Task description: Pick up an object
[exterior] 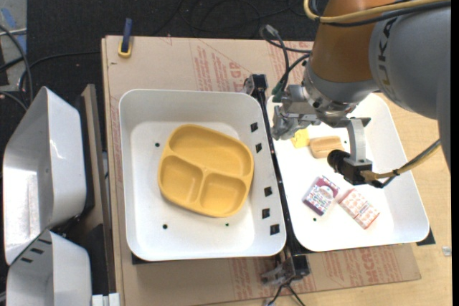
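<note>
Two small packets lie nearest the front of the right bin point(396, 220): a purple-and-white packet point(320, 195) and, near it on the side toward the arm, a pink-and-white packet point(358, 208). The two are not touching. Across the divide, the left bin point(143, 215) holds a yellow divided plate point(205, 170), which lies flat about the middle of its floor. Farther back in the right bin sits a tan block point(325, 146), with a small yellow piece point(300, 137) just beside it, toward the left bin. The gripper point(288, 120) hangs over that back corner of the right bin. It is close above the yellow piece and perhaps touching it. The wrist hides its tip, so I cannot tell whether it is released or clenched on anything. Behind it, the grey arm point(419, 46) with its orange band point(351, 25) reaches in from the right.
</note>
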